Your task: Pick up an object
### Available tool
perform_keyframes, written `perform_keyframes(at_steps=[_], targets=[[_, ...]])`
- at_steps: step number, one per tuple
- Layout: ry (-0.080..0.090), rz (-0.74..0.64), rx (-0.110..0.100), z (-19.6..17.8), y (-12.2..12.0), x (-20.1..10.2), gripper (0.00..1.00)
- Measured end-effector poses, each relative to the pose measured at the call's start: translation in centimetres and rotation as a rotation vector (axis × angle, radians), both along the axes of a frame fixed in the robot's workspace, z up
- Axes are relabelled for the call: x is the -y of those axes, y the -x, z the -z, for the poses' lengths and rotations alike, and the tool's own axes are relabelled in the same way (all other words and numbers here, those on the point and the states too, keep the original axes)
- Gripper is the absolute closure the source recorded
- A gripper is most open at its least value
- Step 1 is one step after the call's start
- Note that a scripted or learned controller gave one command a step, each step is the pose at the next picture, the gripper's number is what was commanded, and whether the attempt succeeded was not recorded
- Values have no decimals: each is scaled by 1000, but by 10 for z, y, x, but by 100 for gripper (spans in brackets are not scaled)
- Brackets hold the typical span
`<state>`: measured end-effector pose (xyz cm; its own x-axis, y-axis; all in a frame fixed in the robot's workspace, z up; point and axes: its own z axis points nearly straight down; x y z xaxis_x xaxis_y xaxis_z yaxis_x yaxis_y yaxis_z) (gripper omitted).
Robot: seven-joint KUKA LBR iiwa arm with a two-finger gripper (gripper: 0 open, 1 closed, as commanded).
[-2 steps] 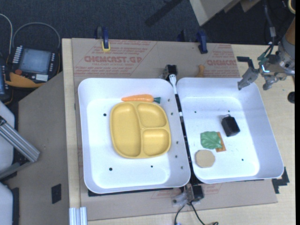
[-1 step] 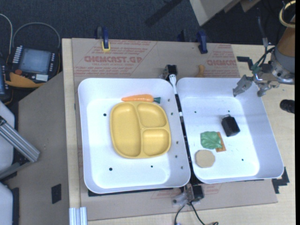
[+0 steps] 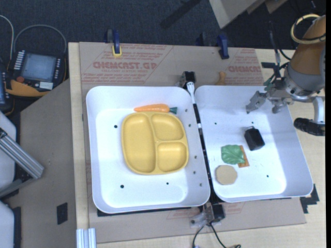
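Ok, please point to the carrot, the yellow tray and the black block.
carrot (image 3: 151, 108), camera view, middle of its orange body.
yellow tray (image 3: 137, 141), camera view, floor of its large compartment.
black block (image 3: 254, 138), camera view, its top face.

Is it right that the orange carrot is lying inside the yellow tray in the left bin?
Not quite. The camera view shows the carrot in the left bin, but outside the yellow tray: it lies on the bin floor just beyond the tray's far edge.
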<state>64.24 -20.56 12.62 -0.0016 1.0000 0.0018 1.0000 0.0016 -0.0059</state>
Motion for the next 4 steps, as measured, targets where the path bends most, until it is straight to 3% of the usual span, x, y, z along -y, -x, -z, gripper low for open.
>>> perform_keyframes(at_steps=[1,3,4], targets=[[3,0,9,-15,-2,1,100],[5,0,15,-141,-8,-2,100],[4,0,9,-140,-9,-2,100]])
